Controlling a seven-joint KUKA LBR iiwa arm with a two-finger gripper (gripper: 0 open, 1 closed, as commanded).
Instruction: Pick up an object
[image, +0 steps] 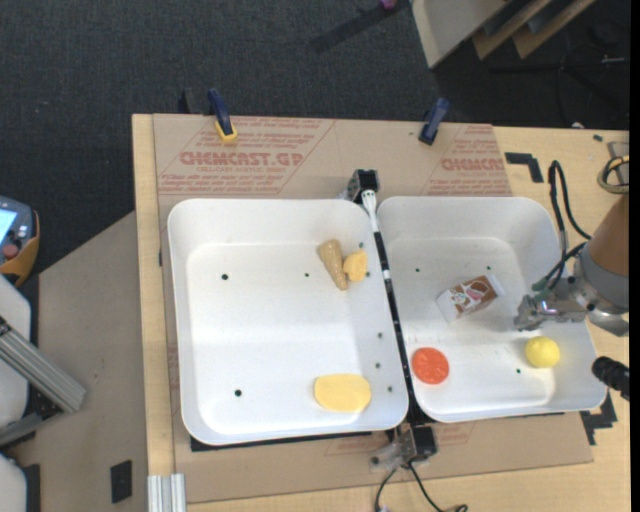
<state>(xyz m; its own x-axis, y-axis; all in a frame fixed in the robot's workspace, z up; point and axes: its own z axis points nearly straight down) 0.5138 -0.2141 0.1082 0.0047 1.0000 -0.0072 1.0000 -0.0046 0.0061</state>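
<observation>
In the right bin (470, 215) lie a brown and white packet (468, 297), a flat red-orange disc (431, 366) and a small yellow ball (543, 352). The left bin (200, 240) holds a tan piece with a yellow lump beside it (342, 265) and a pale yellow oval (342, 392). My gripper (530, 315) hangs over the right bin's right side, just above and left of the yellow ball and right of the packet. Nothing shows between its tips.
The bins sit on a cardboard sheet (300, 150) held by a blue and yellow clamp (220, 115) and a blue clamp (434, 120) at the back. A black cable (556, 200) runs along the right bin's far right edge. A black divider strip (385, 290) separates the bins.
</observation>
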